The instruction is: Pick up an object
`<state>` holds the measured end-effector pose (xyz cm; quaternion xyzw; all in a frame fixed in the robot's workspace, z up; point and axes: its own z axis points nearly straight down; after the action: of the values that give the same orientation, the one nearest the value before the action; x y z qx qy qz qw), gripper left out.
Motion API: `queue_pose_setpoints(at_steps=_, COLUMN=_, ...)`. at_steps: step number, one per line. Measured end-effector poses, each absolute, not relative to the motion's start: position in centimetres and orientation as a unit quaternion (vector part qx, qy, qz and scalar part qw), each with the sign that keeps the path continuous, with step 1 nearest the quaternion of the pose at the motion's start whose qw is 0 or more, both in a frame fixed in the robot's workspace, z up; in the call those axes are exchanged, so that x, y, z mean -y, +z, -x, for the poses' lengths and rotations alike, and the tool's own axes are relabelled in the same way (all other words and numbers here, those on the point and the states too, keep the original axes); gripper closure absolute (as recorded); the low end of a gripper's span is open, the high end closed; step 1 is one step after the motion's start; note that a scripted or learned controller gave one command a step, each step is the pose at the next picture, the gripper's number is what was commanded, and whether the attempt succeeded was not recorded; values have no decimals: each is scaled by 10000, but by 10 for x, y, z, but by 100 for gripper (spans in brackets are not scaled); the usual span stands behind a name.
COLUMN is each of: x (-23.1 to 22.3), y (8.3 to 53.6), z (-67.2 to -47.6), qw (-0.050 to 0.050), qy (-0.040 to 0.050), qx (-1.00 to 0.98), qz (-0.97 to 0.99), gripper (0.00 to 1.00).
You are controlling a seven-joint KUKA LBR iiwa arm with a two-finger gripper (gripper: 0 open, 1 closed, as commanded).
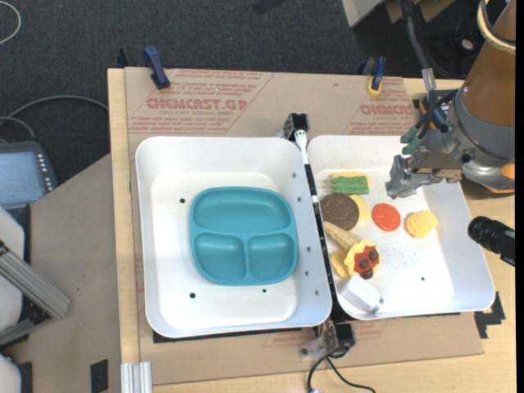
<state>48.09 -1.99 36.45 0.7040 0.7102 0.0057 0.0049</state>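
Over the right bin (458, 277), at about 1 o'clock from its middle, hangs the gripper (399, 182) on the grey arm w/ the orange band (495, 80). From where I stand it sits above the bin floor near the far rim, tip down. Can't tell if the tool is spread or pressed together; dark metal blurs into one lump at this slant. Nothing visibly between its tips, so I'd call it empty-handed.

Candidates to pick, all in the right bin: green block (350, 184) at roughly 9 o'clock from the gripper, just beside it; brown round cookie (339, 210) at 8 o'clock; red-orange disc (386, 217) right below the tip at 6 o'clock, near; yellow ridged chip (421, 223) at 5 o'clock. Further toward the near rim: tan cone-like piece (341, 237), yellow toy w/ red and dark bits (361, 259), white cup-ish thing (360, 295) at the bin's 7 o'clock corner.

Left bin (164, 244) holds a teal divided plate (242, 234), three compartments, nothing in them.

Progress, as I judge it: early. Arm is in position over the cluster, but no grasp made, no lift. Left to do: drop onto one item (disc or green block look closest), close, raise it clear.
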Motion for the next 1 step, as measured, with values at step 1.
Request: queue_pose_setpoints(at_steps=1, x=-24, y=402, z=-480, qw=20, qy=28, qx=-7092, qz=-7050, gripper=100)
